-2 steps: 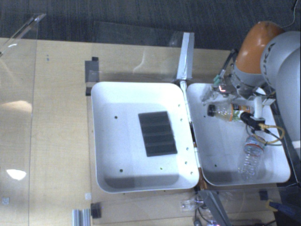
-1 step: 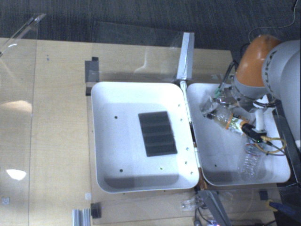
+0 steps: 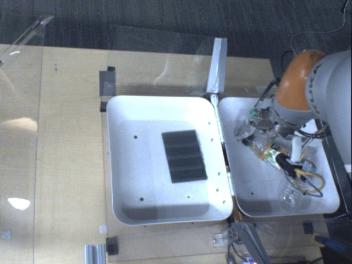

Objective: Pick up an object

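Camera view: black pad (image 3: 184, 156) left of hand (image 3: 258, 142).

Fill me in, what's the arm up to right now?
The KUKA arm is reaching in over the right bin, with its gripper down low among the cables and wrist hardware. I can't make out an object between the fingers. The left bin holds a dark ribbed rectangular block lying flat near its middle, untouched. The pick doesn't look done yet.
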### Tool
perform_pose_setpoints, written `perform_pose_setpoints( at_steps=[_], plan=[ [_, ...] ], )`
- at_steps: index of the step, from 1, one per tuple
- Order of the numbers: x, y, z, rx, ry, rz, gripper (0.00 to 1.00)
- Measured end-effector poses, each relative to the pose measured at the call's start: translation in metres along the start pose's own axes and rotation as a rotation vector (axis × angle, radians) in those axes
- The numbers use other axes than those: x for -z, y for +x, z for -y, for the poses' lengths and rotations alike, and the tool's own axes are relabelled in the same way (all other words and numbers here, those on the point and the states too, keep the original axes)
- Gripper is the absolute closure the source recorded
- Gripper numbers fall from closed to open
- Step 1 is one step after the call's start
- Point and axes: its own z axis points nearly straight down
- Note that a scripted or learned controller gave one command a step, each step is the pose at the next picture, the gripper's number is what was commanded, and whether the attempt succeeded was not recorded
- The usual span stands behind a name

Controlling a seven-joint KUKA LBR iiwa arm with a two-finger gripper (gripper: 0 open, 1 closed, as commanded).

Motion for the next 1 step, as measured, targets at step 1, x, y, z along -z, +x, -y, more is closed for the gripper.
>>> perform_pose_setpoints(
  at_steps=[1],
  plan=[
    [0.0126, 0.0021, -0.0028, 0.002, -0.009, -0.003, 1.00]
  ],
)
